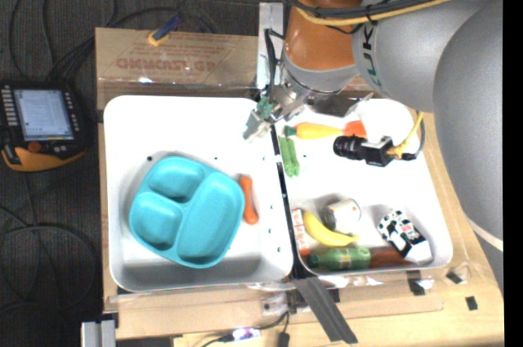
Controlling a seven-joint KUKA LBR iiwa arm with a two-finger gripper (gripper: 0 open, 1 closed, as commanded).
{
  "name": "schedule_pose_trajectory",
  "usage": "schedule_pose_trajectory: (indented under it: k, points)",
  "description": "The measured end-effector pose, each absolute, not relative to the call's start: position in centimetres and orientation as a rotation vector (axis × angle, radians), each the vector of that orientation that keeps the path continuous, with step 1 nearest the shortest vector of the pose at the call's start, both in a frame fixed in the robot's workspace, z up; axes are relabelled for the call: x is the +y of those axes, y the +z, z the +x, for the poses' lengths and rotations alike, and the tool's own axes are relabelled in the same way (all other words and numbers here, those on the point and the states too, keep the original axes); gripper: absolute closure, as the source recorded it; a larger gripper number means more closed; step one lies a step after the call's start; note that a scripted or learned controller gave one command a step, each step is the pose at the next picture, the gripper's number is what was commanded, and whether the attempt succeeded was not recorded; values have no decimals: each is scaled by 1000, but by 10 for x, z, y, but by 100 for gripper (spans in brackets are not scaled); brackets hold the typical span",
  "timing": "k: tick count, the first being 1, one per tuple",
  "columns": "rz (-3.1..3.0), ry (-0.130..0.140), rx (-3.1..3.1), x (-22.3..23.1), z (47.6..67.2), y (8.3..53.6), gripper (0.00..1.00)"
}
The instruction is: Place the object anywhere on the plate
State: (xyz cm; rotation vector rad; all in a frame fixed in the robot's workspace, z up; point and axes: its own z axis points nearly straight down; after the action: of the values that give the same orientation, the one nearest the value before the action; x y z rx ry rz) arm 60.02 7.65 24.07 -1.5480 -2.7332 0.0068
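Gripper (263, 117) hovered above-right of the plate (188, 211), grip unclear, apparently empty; carrot (249, 200) beside plate risked staying unplaced.

Smooth plastics on a bench edged with cardboard and pale wood.
The turquoise three-compartment plastic plate (186, 211) looks matt and smooth; the two shallow white plastic bins (122, 174) carry a slight sheen; the flat brown cardboard sheet (167, 58) is dull, and the yellow banana (323, 231) is possibly glossy plastic.
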Motion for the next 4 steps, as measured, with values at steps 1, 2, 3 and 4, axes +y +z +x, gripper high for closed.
schedule_pose_trajectory:
  k: [1,2,3,4]
  points:
    - [-1273,-1,-2874,105,569,111,100]
    - [-1272,1,-2869,106,568,117,100]
    - [-939,5,-2995,97,514,218,100]
    - [-987,3,-2978,135,596,174,100]
